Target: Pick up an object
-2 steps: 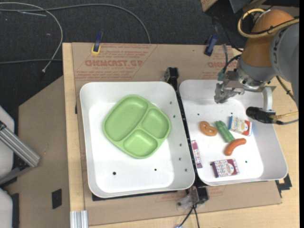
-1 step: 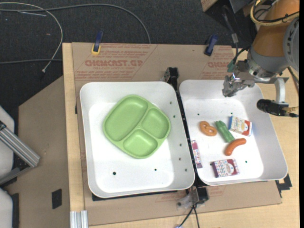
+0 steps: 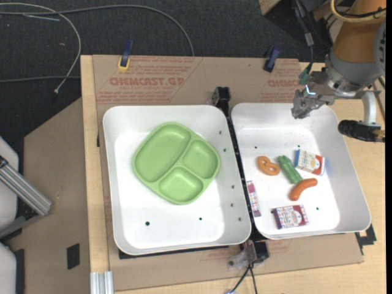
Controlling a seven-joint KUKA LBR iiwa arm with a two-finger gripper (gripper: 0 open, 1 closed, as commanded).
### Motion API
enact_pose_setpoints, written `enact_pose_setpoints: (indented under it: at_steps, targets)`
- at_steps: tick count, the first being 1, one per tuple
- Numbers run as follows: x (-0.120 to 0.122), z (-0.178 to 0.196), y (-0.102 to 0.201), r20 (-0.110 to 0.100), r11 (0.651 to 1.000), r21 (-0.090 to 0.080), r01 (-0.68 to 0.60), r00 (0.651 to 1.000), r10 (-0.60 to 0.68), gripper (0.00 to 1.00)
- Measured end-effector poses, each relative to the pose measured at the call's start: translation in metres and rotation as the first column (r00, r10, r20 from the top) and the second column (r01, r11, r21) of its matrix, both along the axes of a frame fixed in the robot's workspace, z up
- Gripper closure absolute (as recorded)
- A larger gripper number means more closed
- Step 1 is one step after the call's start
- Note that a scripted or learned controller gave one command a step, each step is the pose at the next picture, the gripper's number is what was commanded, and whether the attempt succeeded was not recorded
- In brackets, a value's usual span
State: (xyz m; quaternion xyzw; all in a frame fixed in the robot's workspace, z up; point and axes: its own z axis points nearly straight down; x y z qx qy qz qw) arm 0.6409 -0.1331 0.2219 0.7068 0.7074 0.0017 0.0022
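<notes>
Nothing is picked up yet — the gripper (image 3: 304, 108) hangs over the far rim of the right bin (image 3: 349, 195), and whether it is released or clenched I cannot tell from this angle. The candidates lie well apart from it: pretzel (image 3: 267, 165), green pickle (image 3: 289, 168), sausage (image 3: 303, 188) and two small cartons (image 3: 309, 162) (image 3: 289, 216). Approach, descent and grasp all remain.

A brown cardboard-covered bench (image 3: 98, 164) carries two shallow white bins side by side, left bin (image 3: 122, 225) and right bin (image 3: 352, 188). Two blue clamps (image 3: 126, 52), apparently, grip its far edge.
</notes>
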Motion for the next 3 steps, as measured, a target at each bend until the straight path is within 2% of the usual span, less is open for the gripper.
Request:
enact_pose_setpoints:
  at_steps: [2, 3]
  targets:
    - [0.002, -0.011, 0.111, -0.008, 1.000, 0.004, -0.005, 1.000, 0.005, 1.00]
    - [-0.008, -0.015, 0.162, -0.009, 1.000, 0.004, -0.005, 1.000, 0.005, 1.00]
